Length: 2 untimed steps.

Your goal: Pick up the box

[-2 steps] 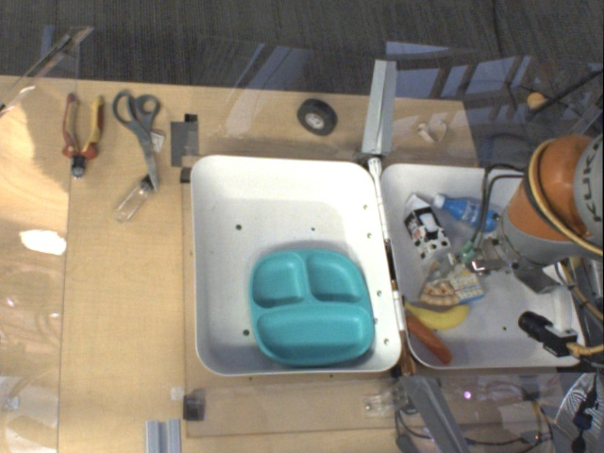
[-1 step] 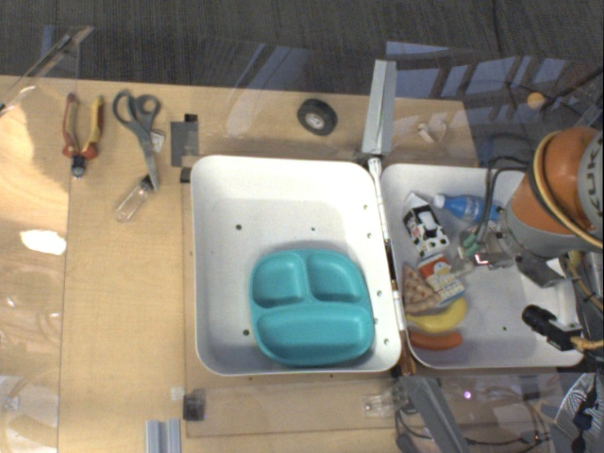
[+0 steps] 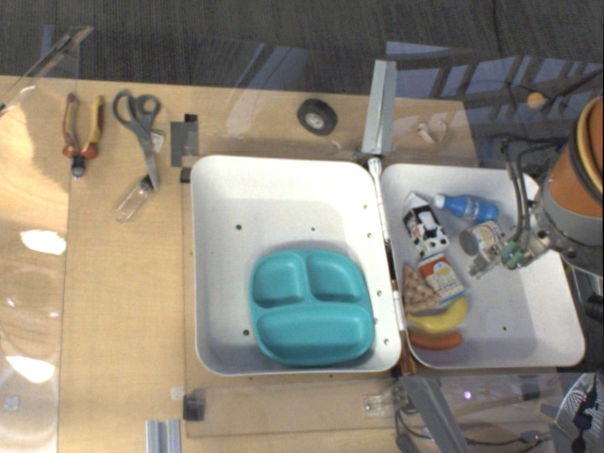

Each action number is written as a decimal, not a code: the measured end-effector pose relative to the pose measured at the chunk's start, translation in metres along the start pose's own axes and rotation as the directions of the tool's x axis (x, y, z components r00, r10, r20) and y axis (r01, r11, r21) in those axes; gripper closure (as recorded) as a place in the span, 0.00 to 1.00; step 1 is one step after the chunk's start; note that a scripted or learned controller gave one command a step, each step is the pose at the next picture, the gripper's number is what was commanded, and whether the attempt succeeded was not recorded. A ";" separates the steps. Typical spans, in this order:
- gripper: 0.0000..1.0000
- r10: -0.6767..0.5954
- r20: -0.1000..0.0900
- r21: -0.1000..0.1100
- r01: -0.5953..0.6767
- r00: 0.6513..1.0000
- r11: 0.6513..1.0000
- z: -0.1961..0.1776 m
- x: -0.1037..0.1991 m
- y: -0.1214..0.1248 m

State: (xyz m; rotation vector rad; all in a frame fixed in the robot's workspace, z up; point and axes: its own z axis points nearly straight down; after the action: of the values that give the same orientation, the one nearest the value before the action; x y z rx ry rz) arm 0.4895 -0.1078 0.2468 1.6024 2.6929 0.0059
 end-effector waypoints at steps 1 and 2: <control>1.00 0.388 -0.001 0.004 -0.388 0.922 0.922 0.037 0.020 0.053; 1.00 -0.374 0.001 -0.002 0.374 0.927 0.927 -0.031 0.051 0.030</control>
State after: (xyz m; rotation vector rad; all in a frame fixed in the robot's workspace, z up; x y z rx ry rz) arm 0.4913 -0.0487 0.2778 1.0592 2.9465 0.0055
